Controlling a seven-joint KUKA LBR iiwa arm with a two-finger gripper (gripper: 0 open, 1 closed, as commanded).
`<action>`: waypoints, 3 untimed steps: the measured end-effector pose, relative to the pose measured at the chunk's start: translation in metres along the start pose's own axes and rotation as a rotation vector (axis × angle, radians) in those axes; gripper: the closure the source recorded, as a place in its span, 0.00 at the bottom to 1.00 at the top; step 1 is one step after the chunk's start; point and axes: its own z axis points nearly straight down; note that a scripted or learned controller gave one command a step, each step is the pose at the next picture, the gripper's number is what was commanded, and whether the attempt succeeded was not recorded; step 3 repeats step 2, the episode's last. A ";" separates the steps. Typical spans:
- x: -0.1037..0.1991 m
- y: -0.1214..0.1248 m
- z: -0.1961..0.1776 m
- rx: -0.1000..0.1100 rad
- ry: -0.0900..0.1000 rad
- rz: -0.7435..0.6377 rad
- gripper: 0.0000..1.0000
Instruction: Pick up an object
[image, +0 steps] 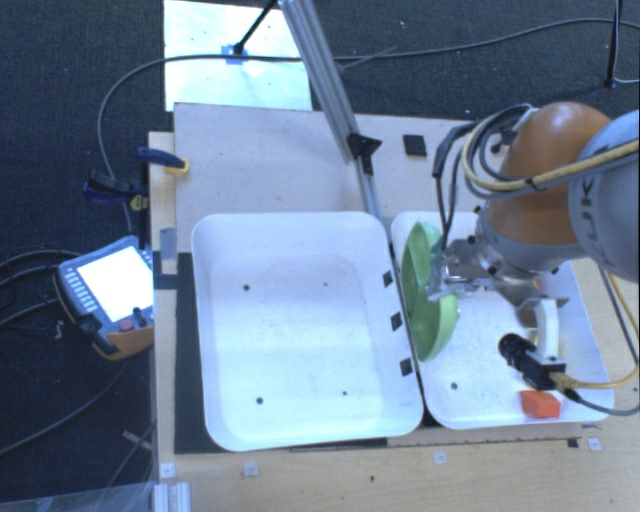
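Observation:
A green bowl (424, 300) stands on edge in the right bin (470, 412), close against the bin's left wall. My gripper (443, 284) reaches to it from the right, and its fingers are shut on the bowl's rim, about halfway up. A small orange block (540, 403) lies at the front right of the same bin, apart from the gripper. The arm's wrist and its orange band hang over the back right of that bin and hide part of its floor.
The left bin (290, 320) sits next to the right one, with black clips along the shared edge. A slanted metal pole (330, 85) crosses the back of the bench. A small black square (415, 145) lies behind the bins. A teach pendant (108, 293) rests off the bench's left side.

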 end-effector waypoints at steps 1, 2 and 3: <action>0.046 -0.009 0.007 0.005 -0.004 0.002 1.00; 0.051 -0.011 0.008 0.018 0.010 0.003 0.00; 0.051 -0.011 0.008 0.018 0.010 0.003 0.00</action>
